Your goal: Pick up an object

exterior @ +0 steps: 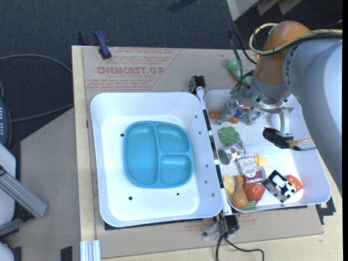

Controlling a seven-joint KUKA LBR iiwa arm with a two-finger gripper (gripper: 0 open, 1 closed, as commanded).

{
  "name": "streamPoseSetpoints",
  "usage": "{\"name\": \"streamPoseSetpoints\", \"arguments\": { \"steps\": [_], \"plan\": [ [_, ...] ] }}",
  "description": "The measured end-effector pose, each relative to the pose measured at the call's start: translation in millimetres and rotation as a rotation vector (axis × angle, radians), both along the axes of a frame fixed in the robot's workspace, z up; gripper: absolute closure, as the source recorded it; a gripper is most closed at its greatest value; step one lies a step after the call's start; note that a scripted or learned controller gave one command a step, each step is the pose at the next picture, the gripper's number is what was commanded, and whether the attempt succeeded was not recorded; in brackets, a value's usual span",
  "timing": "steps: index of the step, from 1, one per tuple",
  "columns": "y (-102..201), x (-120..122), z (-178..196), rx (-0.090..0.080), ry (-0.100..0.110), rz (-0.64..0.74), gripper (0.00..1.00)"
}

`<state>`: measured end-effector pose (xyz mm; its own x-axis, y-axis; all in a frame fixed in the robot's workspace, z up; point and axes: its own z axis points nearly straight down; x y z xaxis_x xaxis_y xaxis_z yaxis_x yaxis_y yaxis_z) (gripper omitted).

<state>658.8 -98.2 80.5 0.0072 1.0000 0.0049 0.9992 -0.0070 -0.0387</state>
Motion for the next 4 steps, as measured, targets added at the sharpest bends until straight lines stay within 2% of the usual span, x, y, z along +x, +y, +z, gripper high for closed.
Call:
{"name": "streamPoseSetpoints", "arguments": {
  "steps": [4],
  "plan": [
    [-14, 0, -1, 0.001, -0.002, 0.002, 0.0]
  ]
}}
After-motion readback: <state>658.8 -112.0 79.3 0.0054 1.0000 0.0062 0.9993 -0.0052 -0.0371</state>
